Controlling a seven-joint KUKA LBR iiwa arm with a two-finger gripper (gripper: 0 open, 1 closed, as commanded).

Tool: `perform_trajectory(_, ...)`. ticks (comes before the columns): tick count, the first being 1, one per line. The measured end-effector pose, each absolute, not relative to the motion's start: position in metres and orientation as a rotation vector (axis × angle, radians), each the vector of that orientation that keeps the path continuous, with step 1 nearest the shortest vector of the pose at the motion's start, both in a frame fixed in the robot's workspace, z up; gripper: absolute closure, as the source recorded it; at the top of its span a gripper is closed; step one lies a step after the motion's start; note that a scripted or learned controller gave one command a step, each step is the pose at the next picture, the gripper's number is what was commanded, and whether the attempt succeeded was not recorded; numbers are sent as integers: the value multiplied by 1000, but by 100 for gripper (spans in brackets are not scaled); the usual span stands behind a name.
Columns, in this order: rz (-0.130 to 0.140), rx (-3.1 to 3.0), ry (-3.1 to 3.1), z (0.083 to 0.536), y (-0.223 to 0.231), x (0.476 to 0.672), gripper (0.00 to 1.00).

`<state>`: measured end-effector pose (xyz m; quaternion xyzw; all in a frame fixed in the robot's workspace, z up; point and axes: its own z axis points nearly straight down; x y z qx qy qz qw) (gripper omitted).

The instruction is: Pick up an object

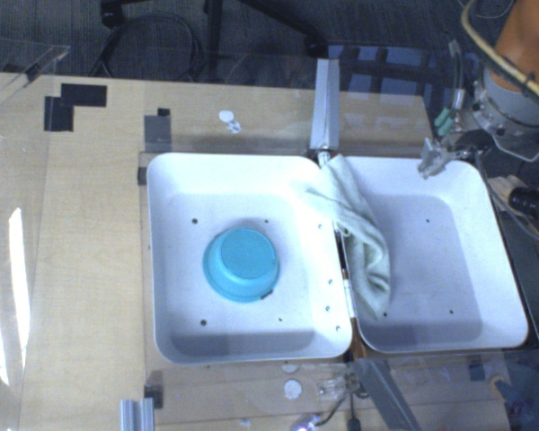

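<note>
Bowl (242, 264) in left bin: plain light blue. Cloth (359, 241) draped over divide between bins: pale grey-green, unpatterned. Both bins (175, 330) white. Bench (81, 268) light tan wood, black tape marks (72, 102) upper left. Floor dark grey.

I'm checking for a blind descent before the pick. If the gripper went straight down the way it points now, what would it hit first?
Probably the far rim or back corner of the right bin: the gripper hangs over that edge. Depth is unclear from this slant. The cloth and the blue bowl lie well off that line.
</note>
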<state>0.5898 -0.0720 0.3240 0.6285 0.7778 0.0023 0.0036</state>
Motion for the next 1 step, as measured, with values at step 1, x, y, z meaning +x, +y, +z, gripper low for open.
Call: perform_trajectory(1, 1, 1854, 2535, 247, -34, 589, 100)
